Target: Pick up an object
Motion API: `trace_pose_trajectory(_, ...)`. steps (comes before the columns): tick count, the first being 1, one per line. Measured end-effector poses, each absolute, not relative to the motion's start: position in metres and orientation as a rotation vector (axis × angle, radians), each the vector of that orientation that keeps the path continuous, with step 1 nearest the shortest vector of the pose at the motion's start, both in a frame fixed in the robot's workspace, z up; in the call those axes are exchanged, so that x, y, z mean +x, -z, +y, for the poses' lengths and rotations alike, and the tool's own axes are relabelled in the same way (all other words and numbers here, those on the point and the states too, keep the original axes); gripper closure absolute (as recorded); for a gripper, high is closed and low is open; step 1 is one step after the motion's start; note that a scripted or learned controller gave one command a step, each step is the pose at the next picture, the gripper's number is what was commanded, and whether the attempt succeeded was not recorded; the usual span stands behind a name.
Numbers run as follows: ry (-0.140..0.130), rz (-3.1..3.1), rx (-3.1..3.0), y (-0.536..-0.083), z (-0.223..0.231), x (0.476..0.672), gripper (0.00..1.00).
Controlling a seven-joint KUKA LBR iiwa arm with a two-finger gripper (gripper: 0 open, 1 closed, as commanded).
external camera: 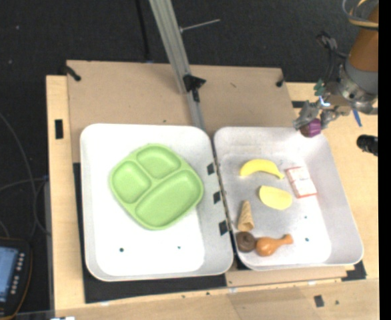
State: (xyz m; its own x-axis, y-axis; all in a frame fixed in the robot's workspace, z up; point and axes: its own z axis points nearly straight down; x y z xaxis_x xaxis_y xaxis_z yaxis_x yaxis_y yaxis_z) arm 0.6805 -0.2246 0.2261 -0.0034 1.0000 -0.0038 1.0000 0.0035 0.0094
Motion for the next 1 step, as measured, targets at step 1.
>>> trace_pose_trajectory(1, 0.004, 2.225, 2.215, -0.2095, -0.2258, 0.6807, 1.0)
